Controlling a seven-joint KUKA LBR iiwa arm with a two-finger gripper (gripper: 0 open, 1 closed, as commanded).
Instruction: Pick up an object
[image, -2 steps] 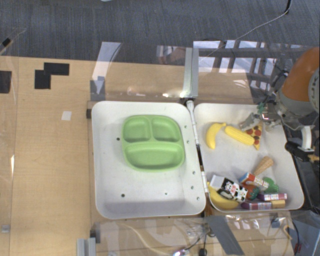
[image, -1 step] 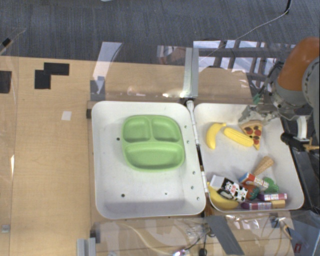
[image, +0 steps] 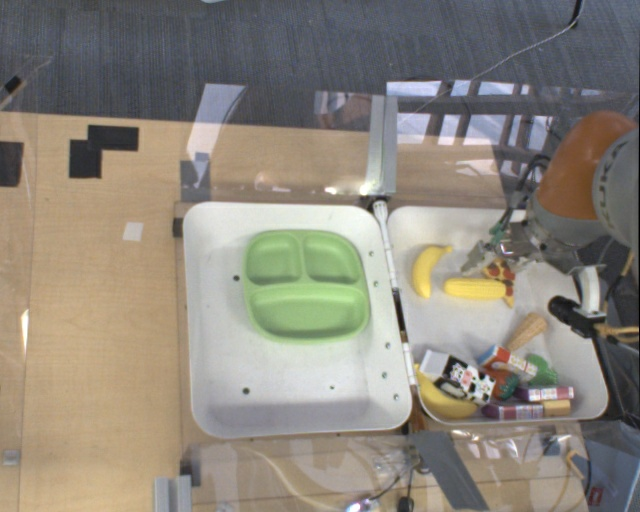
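Observation:
My gripper (image: 493, 257) hangs low at the back of the right bin (image: 590, 350), fingers open, with nothing seen held between them. A small orange-red piece (image: 498, 270) lies right under it. Just in front lies a straight yellow piece (image: 475, 290), and a curved yellow banana (image: 428, 270) lies to its left. The grey arm with its orange band (image: 580, 180) comes in from the right.
The left bin (image: 215, 330) holds a green divided plate (image: 305, 285). At the right bin's front edge lie another banana (image: 445, 402), a black-and-white patterned item (image: 460, 378), a wooden-handled tool (image: 526, 332), a green toy (image: 541, 370) and a purple bar (image: 525, 408).

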